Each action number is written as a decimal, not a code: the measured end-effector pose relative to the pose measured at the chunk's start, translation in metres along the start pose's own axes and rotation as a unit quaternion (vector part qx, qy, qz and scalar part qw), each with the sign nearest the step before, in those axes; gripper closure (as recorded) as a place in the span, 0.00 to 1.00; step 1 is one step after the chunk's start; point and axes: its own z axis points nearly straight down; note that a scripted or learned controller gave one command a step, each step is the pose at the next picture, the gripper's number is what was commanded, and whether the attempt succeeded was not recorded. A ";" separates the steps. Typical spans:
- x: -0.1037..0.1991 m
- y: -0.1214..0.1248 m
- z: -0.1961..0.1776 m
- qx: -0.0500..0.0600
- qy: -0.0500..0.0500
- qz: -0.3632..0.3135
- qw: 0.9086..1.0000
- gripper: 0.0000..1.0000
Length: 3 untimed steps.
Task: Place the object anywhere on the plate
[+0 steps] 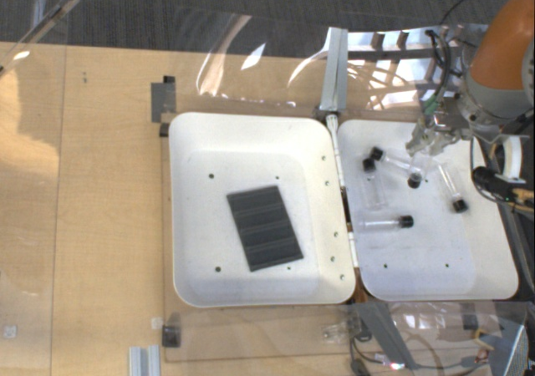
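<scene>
Four clear plastic tubes with black caps are lying in the right bin point(435, 274). One tube point(386, 221) is resting flat near the middle of that bin, its cap pointing right. Another tube point(374, 175) is lying up-left of it, its cap at the upper end. A third tube point(399, 167) is slanting just right of that one, its cap at the lower right. The fourth tube point(450, 189) is lying right of these, its cap toward the bin's right rim.

The end effector point(429, 139) is hanging just above the third tube's capped end, pale and glassy-looking against the white floor; whether it is wide or narrow I cannot tell. No tube is showing between its tips.

The plate point(264, 228), a dark grey ribbed rectangle, is sitting tilted at the middle of the left bin point(192, 199), well apart from the tubes. Both bins are smooth, white and round-cornered, lying side by side on the pale wooden tabletop point(84, 199).
</scene>
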 end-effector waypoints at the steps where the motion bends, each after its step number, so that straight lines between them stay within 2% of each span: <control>1: 0.055 0.042 0.035 0.000 0.001 -0.073 0.997 1.00; 2: 0.120 0.000 0.020 -0.001 0.001 -0.312 0.950 1.00; 3: 0.177 0.037 0.020 -0.003 0.001 -0.510 0.860 1.00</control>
